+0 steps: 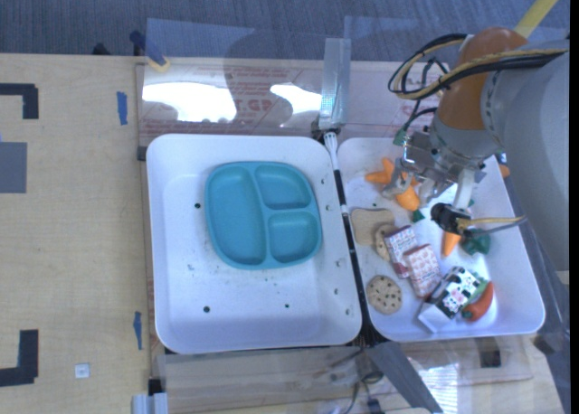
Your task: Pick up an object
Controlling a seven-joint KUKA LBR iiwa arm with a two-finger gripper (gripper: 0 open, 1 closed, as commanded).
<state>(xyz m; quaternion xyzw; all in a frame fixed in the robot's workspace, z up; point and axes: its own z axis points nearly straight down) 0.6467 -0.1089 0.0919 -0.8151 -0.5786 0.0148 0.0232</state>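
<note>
My hand (432,188) sits low over the right bin (520,249), its fingertips lost among orange pieces (387,173) too small to identify. My arm (534,114) is cut off at the right edge and hides that bin's far right corner.

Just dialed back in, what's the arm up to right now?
The arm reaches in from the right and hangs over the right bin, with its tool low above the orange pieces at the far end of the clutter. I can't see anything between its fingers, so no pick yet. A cookie, small packets and other toy food lie in that bin. The left bin holds a blue divided plate, untouched.
</note>
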